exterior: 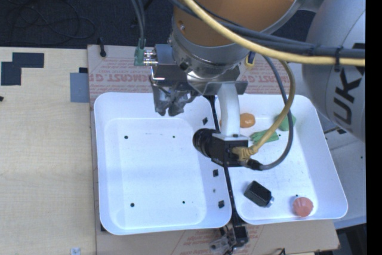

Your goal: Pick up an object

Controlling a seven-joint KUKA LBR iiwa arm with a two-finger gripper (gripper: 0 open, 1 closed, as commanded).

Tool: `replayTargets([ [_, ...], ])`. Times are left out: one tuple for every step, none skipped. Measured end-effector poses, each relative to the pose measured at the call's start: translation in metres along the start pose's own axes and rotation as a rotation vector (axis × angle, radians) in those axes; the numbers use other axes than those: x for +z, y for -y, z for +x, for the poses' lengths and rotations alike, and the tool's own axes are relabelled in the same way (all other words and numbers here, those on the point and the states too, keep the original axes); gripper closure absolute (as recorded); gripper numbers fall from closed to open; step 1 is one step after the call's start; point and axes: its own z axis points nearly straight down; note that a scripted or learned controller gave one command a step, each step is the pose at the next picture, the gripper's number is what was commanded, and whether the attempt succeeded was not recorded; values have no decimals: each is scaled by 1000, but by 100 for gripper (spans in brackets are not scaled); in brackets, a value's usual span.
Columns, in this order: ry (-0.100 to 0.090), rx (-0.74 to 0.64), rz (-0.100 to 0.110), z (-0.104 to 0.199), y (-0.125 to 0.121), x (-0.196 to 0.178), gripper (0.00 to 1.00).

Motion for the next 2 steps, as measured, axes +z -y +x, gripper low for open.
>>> replayTargets([
  [-1, 5, -7, 0, -58, 14, 100],
  [-5, 3, -13, 0, -71, -55, 100],
])
